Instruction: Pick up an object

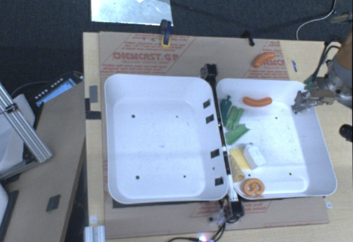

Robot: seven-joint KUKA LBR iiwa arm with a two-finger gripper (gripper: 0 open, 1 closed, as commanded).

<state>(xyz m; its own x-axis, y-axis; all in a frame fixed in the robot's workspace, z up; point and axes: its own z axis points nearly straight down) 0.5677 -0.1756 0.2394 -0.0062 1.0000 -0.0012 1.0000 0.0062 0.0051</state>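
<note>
So we've got the arm (343,73) coming in from the right, with its gripper (302,104) hanging over the right edge of the right bin (317,141), near that bin's far right corner. We honestly can't tell how the claw is set, it's too small and blurry here, and we see nothing between its tips.

Inside the right bin: a sausage (257,101) lies near the far edge, well apart from the gripper. Some green pieces (233,121) sit along the left edge, right by the divide between the bins. Toward the near left corner there's a yellow block (239,159) touching a small white block (254,156), and a round orange pretzel-looking thing (253,186) at the near edge.

A second sausage (264,59) lies outside on the cardboard (144,52), beyond the right bin's far edge. The left bin (160,136) sits just beside it.
</note>
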